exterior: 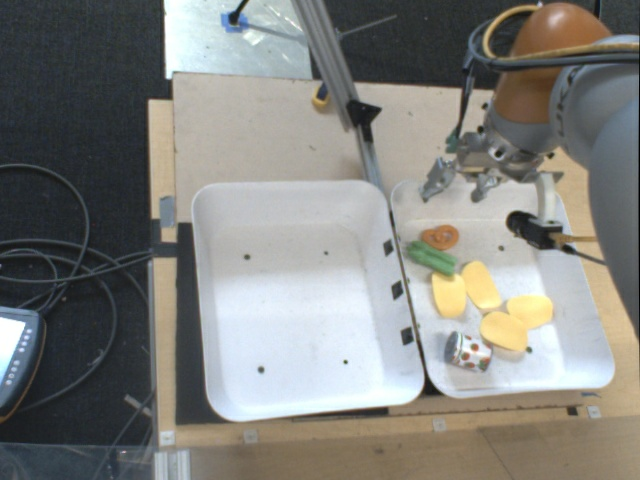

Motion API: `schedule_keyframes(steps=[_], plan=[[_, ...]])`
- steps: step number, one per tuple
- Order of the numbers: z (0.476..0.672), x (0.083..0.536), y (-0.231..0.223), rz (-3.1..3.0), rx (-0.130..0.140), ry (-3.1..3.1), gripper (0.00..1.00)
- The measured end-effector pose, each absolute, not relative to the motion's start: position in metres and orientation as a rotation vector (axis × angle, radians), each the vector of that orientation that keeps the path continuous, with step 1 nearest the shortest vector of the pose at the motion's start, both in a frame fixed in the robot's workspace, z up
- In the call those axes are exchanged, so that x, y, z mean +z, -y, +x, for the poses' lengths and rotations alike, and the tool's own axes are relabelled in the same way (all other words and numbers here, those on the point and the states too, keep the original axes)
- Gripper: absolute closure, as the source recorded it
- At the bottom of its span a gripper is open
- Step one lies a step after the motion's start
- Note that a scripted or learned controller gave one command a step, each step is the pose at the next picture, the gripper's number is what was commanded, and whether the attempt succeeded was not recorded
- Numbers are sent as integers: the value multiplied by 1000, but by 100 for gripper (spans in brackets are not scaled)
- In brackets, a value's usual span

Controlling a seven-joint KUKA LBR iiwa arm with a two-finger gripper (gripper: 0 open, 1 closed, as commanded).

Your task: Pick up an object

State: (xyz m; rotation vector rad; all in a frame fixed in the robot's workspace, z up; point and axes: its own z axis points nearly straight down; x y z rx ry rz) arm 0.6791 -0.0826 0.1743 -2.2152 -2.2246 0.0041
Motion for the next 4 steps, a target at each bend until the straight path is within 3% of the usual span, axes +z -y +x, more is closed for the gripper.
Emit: schedule_keyframes(steps=[2,3,4], plan=[[684,91,86,-2212,10,2227,0],[685,103,86,-2212,6,2232,100],[679,159,92,-2225,-7,2227,100]])
